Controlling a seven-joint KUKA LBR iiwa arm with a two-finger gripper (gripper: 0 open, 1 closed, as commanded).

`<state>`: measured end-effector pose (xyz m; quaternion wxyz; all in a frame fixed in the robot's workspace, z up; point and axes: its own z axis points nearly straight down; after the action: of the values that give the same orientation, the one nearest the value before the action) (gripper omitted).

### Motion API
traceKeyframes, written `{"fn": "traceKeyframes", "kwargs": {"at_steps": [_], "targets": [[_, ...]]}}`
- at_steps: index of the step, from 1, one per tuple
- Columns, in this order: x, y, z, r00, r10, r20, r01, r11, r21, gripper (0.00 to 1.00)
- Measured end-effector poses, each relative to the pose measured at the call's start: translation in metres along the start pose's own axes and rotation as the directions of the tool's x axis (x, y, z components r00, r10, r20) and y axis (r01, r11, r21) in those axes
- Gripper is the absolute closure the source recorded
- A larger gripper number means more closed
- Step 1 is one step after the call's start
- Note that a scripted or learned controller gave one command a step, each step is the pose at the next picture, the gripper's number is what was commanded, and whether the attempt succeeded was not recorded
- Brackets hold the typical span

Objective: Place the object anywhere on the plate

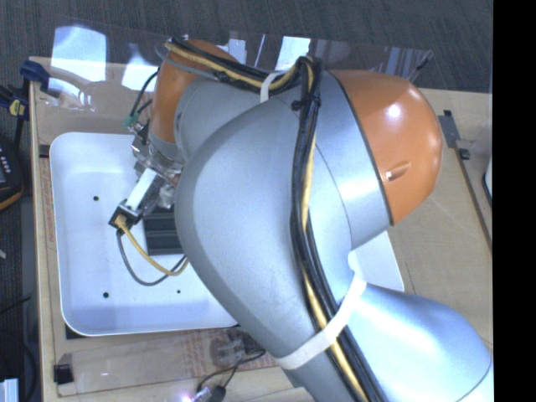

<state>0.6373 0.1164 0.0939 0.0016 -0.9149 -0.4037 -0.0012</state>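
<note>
My arm (276, 224) reaches across from the right and covers most of the bench. Its wrist, with the orange band (172, 99), hangs over the left white bin (84, 224). Below the wrist, the dark body of my gripper (162, 231) points down into the bin, close to its floor near the bin's middle. The arm's bulk hides whatever lies under and to the right of the gripper. A yellow cable (146, 266) loops from a small white fitting (138, 198) beside the gripper.
The left bin's bare white floor extends to the left and front of the gripper. The wooden bench edge (151, 350) runs along the front. Dark items sit off the bench at the far left (8, 166).
</note>
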Motion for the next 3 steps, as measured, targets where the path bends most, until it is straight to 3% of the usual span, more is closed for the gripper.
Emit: {"fn": "traceKeyframes", "kwargs": {"at_steps": [1,2,3], "targets": [[-0.016,0.007,-0.142,0.928,-0.374,0.002,0.374,0.928,0.002,1.00],[-0.060,0.006,-0.106,0.568,-0.823,0.003,0.823,0.568,0.009,1.00],[-0.052,-0.059,0.000,0.675,-0.738,0.003,0.738,0.675,0.002,1.00]]}}
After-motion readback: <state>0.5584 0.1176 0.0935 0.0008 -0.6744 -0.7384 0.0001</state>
